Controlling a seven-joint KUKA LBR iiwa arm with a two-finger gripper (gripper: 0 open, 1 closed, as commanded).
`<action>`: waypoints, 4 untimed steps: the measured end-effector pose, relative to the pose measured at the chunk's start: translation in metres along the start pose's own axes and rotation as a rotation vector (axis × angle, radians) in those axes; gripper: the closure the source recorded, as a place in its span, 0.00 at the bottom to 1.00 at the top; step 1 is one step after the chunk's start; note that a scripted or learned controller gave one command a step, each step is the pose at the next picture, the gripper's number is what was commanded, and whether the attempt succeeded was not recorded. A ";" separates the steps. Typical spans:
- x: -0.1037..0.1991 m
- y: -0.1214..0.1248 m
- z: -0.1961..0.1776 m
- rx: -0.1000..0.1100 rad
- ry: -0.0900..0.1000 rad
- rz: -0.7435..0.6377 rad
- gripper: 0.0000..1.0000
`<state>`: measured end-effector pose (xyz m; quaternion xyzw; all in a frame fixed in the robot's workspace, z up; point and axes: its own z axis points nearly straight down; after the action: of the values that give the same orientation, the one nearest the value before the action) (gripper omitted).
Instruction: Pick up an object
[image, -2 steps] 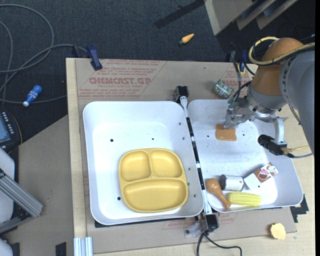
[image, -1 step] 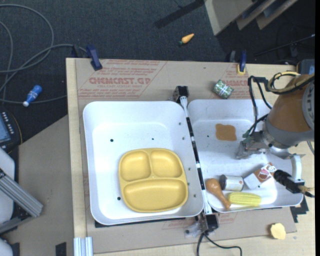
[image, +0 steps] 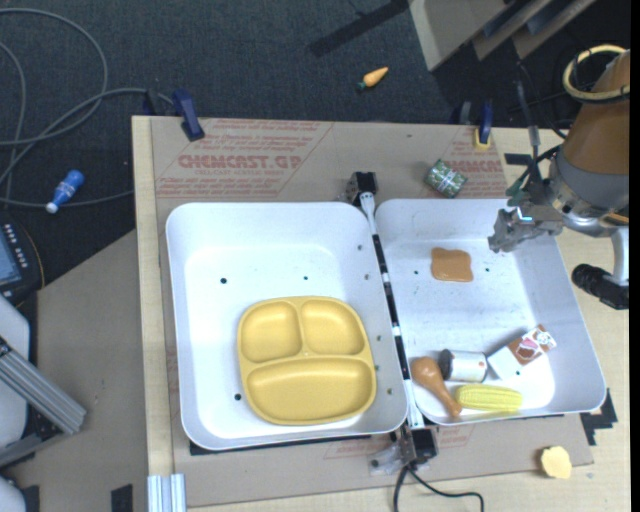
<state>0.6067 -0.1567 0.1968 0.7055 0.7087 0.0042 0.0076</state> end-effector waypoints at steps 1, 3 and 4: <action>0.000 -0.005 0.008 0.016 0.004 0.004 0.00; 0.028 0.019 0.117 0.025 0.007 0.004 0.00; 0.025 0.060 0.113 0.011 0.003 0.002 0.00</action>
<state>0.6685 -0.1315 0.0851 0.7062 0.7080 0.0015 0.0029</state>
